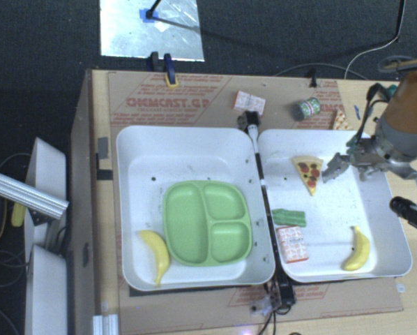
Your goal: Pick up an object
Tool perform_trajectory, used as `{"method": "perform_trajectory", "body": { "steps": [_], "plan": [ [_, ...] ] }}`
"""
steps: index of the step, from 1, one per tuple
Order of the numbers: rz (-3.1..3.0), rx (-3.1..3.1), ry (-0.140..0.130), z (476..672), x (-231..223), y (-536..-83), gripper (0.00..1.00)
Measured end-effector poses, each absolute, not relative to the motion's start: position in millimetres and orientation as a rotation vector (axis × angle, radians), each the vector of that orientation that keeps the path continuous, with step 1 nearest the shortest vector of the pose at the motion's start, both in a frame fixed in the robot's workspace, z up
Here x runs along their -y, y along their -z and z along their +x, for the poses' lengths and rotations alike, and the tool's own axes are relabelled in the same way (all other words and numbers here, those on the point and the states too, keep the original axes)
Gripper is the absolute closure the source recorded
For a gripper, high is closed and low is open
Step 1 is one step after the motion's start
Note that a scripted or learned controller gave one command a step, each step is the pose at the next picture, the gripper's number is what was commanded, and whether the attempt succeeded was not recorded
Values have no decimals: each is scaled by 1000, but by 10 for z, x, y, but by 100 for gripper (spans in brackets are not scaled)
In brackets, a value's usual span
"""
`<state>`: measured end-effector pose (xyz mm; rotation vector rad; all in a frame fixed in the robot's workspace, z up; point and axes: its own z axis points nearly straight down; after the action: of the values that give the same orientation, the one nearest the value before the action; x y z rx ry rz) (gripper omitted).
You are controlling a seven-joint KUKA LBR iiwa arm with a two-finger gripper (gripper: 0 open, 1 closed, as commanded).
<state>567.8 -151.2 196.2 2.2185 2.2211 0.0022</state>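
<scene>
A: Where's the grey arm [404, 128] relative to the right shallow white plastic bin [386, 218]?

B: Above its upper right part — the claw [336, 167] hangs just beside the flat triangular pizza-slice toy [309, 173], holding nothing; whether it's parted or closed, I cannot tell.

A: So which step?

B: The approach, I'd say. Next it must drop onto the slice and close — that's flat, so likely tricky.

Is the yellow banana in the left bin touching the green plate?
Touching. The camera view shows the banana in the left bin lying against the lower left rim of the green plate, with no white bin floor between them.
</scene>
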Motion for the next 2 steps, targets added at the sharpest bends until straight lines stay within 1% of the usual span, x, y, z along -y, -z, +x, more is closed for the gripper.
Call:
{"method": "perform_trajectory", "body": {
  "steps": [1, 2],
  "plan": [
    [2216, -2225, -4, 6272, 1193, -2001, 0],
    [2220, -2223, 1, 6449, 1402, -1290, 0]
  ]
}}
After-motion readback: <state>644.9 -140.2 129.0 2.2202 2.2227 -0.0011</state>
